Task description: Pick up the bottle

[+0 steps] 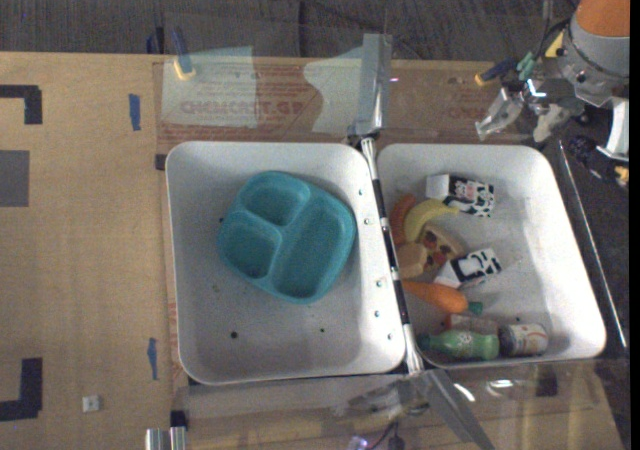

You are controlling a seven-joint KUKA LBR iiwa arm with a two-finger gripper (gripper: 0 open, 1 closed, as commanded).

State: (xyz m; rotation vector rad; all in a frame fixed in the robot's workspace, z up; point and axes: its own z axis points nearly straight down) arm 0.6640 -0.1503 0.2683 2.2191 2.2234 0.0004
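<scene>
Camera view has the gripper (520, 116) hanging with fingers spread, holding nothing, past the right bin's (575, 268) far rim, while the bottle (461, 344) lies flat along its near wall, diagonally opposite.

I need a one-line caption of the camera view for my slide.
Gripper above right bin's far corner; green bottle lies at its near edge.

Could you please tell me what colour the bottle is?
The small plastic bottle is green with a pale label, seen in the camera view.
</scene>
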